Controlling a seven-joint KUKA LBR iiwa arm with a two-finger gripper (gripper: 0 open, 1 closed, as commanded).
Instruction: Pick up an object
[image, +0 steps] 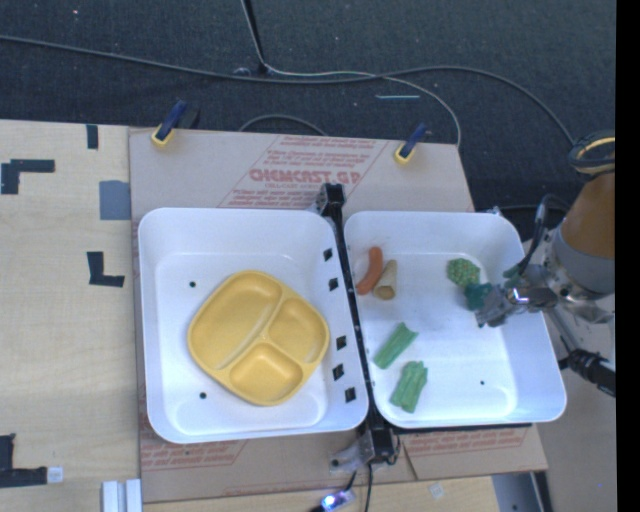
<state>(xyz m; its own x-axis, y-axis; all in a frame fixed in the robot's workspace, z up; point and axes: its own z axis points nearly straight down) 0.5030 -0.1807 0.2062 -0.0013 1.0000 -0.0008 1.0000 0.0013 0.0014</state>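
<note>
Reaching in from the right, the gripper (497, 303) hangs low over the right side of the right bin (530, 385). Its dark tips sit just beside a small teal object (476, 295); whether they are closed on it, or open, cannot be told from this angle.

Largest first: a brown cardboard sheet (300, 172) with red print lies under both bins, held at its far edge by two blue and yellow clamps (169, 124). On it, the left bin (160, 330) holds a yellow divided plate (259, 335) with three compartments, resting tilted near the bin's middle. The grey arm (590, 235), with its orange band, stands at the right edge.

Inside the right bin lie several small pieces. Two green ridged pieces sit toward the near side: one (409, 386) close to the near wall, the other (395, 344) just beyond it, to the left. An orange carrot-like stick (371, 270) and a tan piece (386, 281) lie touching by the left wall, far side. A green broccoli-like floret (462, 270) lies just beyond the teal object.
</note>
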